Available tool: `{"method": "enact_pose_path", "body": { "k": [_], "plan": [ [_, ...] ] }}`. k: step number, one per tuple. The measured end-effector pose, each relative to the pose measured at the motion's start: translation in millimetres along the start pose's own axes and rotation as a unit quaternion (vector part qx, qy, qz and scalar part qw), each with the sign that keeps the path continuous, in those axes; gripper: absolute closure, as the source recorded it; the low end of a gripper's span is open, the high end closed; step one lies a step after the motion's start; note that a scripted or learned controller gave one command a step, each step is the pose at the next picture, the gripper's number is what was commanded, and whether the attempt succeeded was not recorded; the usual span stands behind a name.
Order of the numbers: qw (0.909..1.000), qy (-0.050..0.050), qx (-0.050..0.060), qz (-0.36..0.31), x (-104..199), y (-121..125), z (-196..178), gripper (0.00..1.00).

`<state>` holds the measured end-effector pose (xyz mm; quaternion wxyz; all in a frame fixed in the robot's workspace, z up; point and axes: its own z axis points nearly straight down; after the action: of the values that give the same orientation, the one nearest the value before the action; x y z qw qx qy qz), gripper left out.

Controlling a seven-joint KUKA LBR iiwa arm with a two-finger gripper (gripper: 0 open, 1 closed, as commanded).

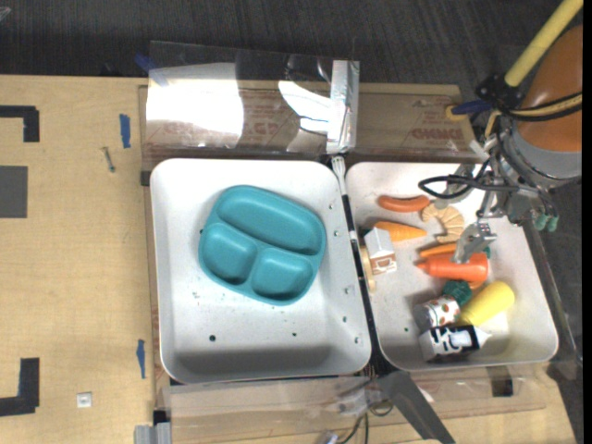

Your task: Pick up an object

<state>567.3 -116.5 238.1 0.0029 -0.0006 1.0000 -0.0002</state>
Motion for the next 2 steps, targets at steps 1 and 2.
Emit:
{"method": "enact_pose_path", "body": {
  "k": [1,2],
  "plan": [
    [0.9914,0.004,0.000,0.131,70.9,-53.9,99.2,0.00],
    [0.9951,-0.001,0.001,0.099,63.1,-55.2,126.7,0.00]
  ]
}}
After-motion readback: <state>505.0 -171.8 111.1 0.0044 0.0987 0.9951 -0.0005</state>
